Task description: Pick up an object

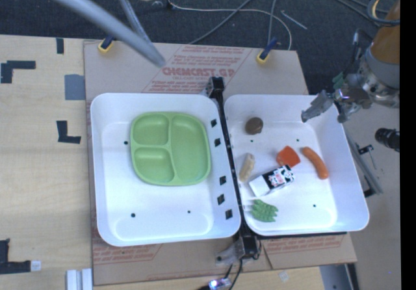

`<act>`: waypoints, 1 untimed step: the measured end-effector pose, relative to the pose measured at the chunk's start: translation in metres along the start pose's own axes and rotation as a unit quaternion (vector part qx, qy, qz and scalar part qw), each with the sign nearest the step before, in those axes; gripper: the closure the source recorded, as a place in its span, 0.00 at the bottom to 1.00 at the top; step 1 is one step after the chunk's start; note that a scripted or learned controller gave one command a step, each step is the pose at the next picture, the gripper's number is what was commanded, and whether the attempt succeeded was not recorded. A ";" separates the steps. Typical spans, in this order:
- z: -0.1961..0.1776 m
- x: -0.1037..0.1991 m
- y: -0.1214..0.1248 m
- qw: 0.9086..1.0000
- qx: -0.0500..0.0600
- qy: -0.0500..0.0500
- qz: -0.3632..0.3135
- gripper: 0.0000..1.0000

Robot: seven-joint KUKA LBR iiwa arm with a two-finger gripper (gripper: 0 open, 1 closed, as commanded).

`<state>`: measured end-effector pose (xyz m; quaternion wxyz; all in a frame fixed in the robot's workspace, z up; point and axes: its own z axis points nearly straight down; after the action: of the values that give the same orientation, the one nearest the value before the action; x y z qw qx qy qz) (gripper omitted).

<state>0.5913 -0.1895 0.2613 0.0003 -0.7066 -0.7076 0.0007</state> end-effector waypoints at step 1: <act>0.043 -0.002 -0.001 1.000 0.002 0.000 0.000 0.00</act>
<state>0.5903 -0.1916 0.2180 0.0013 -0.7067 -0.7075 0.0019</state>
